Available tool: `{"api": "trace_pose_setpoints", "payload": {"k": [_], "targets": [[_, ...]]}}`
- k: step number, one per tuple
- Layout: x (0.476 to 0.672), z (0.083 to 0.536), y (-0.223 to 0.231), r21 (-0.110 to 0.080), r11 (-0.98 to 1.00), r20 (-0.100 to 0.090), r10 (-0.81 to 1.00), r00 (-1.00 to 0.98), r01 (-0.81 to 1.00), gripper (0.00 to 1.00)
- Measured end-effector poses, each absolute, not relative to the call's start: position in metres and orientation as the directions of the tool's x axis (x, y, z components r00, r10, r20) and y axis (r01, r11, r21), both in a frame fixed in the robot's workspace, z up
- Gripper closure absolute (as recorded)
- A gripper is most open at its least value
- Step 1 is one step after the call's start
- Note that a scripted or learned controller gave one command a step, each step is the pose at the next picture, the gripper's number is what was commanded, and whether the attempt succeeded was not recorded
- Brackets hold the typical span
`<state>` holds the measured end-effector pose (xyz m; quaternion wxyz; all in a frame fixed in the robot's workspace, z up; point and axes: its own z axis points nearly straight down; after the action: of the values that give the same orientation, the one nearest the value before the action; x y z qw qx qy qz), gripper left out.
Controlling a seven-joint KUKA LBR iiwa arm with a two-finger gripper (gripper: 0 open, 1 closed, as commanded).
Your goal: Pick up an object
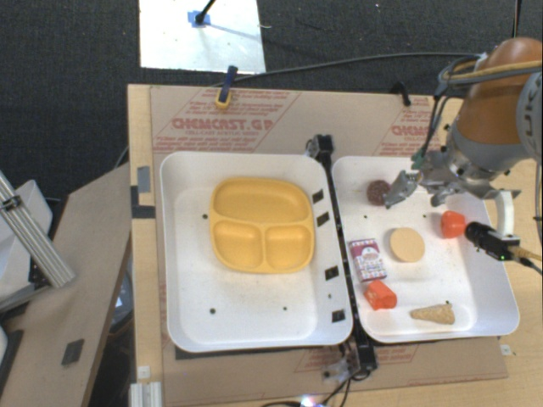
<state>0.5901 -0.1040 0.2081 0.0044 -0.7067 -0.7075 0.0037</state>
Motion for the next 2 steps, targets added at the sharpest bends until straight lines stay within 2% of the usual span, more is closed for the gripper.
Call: {"api": "trace_pose_setpoints", "payload": {"k": [1,2], "targets": [[0.593,0.215,-0.104,0.001,0.003,0.000,1.000,-0.003,1.000,0.00],[0.589,0.173,-0.102,-0.002,0.001,0.000,1.000,-0.001,1.000,0.00]]}}
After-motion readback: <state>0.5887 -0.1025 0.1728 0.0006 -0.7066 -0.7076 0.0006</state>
